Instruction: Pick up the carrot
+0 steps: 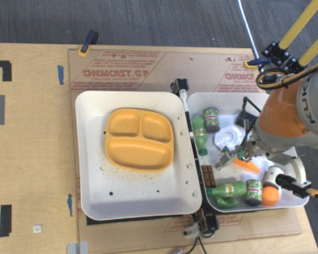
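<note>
Worktop (32, 142): pale wood, blue tape marks, a printed cardboard sheet beneath two white bins. Left bin (90, 194): one yellow divided plate (139, 139), otherwise bare floor with dark specks. Right bin (294, 202): crowded; green bottles (200, 134), a can (211, 118), a clear lid (229, 138), an orange ball (270, 195). Carrot (247, 166): lay flat near the bin's middle, just beside the hand (234, 155). Hand: lowered over the clutter, finger spread could not be judged; nothing seen held. Step, as judged: closing in for the grasp. Next move called for: centring over the carrot, clear of neighbouring bottles. Room: grey carpet, yellow struts at upper right.
</note>
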Controlling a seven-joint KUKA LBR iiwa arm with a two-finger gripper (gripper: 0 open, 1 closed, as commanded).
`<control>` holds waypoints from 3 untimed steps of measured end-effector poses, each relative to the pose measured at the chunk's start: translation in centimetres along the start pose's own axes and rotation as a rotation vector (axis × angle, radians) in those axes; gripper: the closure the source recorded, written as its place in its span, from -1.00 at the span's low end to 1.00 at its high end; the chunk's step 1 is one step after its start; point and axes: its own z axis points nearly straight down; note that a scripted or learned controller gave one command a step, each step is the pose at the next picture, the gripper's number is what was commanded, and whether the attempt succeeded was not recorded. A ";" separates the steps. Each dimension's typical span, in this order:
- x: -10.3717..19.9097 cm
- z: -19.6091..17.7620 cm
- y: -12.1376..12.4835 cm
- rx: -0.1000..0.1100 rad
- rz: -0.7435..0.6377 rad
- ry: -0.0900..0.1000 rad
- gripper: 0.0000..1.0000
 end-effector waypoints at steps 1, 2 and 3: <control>0.0 -1.0 0.1 -0.004 0.000 -0.001 1.00; 1.9 -0.1 -2.3 -0.003 -0.224 -0.002 1.00; 1.9 0.0 -2.3 -0.002 -0.223 -0.002 -1.00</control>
